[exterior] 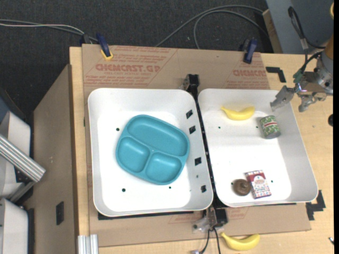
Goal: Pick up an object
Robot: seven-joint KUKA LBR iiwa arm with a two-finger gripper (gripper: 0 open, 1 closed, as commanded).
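The bench carries a cardboard sheet with red print, fixed at its far edge by two clamps; on this sheet two white bins stand side by side, touching along the middle; the left bin holds a blue divided plate with three compartments, lying flat near the bin's centre and a little turned; the right bin holds four smaller things; a green can lies on its side near the far right corner; a yellow banana lies close to the far edge, left of the can and apart from it; a small red and white box lies near the front edge, and a brown round object is touching its left side; the gripper hangs over the far right corner of the right bin, just outside the rim, with its two fingers spread apart and nothing between them; a second banana lies on the bench in front of the bins, beside black cables
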